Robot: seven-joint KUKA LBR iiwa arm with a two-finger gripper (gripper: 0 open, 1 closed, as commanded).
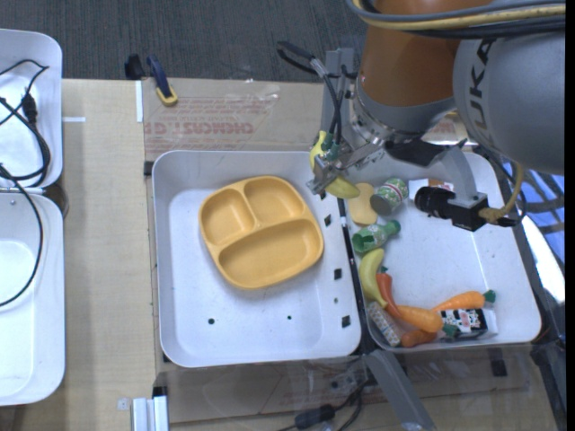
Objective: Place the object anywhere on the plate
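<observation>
Camera view, looking down at a slant: the end effector [331, 173] hangs over the seam between the two white bins, near their far ends, with a yellow object [341, 188] right at its tip. Whether that yellow piece is actually clamped or merely lies beneath is hard to make out — I cannot tell if the end effector is released or clenched. Above it the grey arm [512, 79] with its broad orange band [422, 39] reaches in from the right, cables looping around the wrist.

Just left of the tip, in the left bin [180, 330], rests the orange plate [260, 232] — a three-compartment dish, tilted a little with respect to the bin walls. The yellow object sits just beyond the plate's right far corner, apart from it and about on the divide between the bins.

The right bin [503, 259] holds the clutter: a pale yellow piece [362, 210] just below the tip, a small green-and-white can [389, 196] beside it, a green bottle [373, 235] nearer the camera, then a banana [371, 272], an orange carrot [460, 302] with a green end, another carrot-like orange piece [406, 316] and a small printed carton [467, 321] near the bin's front edge. A black fitting [454, 206] juts over the bin's far side.

Both bins rest on the worktop [103, 241], where a cardboard sheet [216, 124] lies beyond the left bin.
</observation>
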